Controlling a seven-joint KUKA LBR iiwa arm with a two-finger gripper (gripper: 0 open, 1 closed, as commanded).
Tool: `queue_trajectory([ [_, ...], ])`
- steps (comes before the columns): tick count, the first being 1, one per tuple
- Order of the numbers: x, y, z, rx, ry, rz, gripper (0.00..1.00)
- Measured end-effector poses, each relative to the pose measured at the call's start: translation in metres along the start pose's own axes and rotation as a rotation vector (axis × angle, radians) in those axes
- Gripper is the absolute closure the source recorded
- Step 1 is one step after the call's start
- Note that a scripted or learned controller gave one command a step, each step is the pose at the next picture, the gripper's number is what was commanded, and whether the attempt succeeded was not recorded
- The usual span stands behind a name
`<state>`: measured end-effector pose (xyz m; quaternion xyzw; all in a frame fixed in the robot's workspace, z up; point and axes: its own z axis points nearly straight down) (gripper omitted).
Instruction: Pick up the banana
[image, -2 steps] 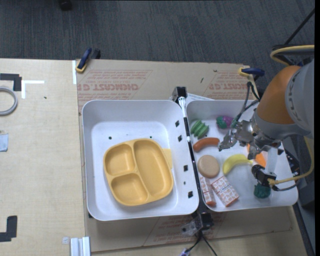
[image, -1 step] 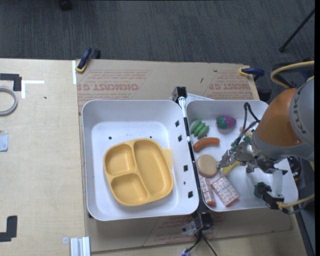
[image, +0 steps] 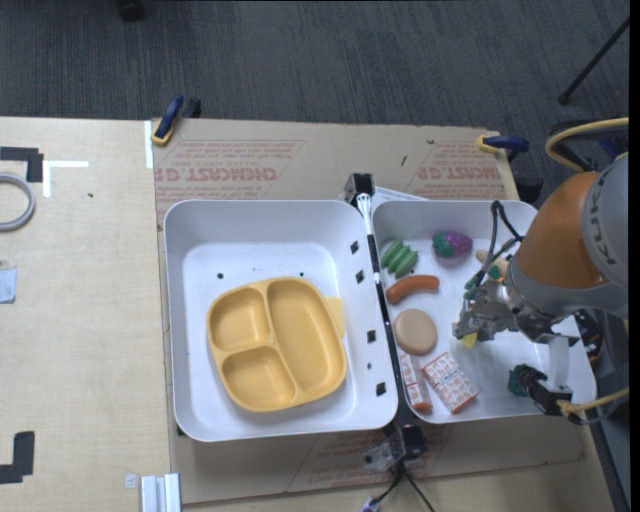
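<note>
My gripper is down inside the right bin, just right of its middle, under the grey and orange wrist. A small pale yellow piece peeks out at the wrist's left edge, above the gripper. It may be the banana, though the arm hides most of it. I cannot tell whether anything is in the gripper.
The right bin also holds a green vegetable, purple grapes, a sausage, a round tan bun and a red-patterned box. In the left bin lies a yellow divided plate. Cables hang by the arm.
</note>
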<state>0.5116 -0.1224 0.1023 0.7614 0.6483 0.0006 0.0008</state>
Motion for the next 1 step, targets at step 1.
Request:
queue_trajectory([
  [1, 0.0299, -0.0385, -0.0898, 0.001, 0.000, -0.305, 1.00],
])
